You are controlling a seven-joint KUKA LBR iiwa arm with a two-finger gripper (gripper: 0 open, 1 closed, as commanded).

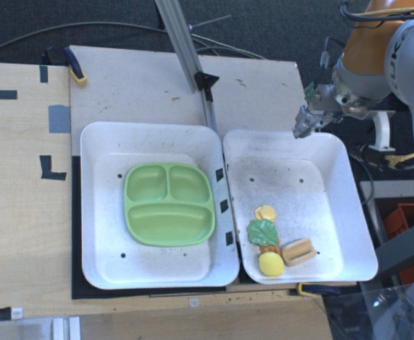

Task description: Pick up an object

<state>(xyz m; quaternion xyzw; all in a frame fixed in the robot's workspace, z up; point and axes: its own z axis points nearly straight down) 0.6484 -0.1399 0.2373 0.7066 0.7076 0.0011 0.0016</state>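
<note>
The arm reaches in from the right, and the tool hangs over the far rim of the right bin, near its back corner. From this angle I can't tell how the tool is set; nothing shows in it.

The pickings sit well apart from it, bunched in the near part of that bin: a small yellow piece, a green leafy toy touching it, a yellow ball just below, and a tan block beside the ball. The left bin carries a green tray, flat and broad, a poor bet for two fingers.

They all look like light plastic play food, stiff and a bit slick. The ball would likely roll or squirt out of a pinch. The block looks the safest: flat sides, standing a little clear, best taken across its short width. The leafy toy is crowded by neighbours, so a clean grip there looks harder.
</note>
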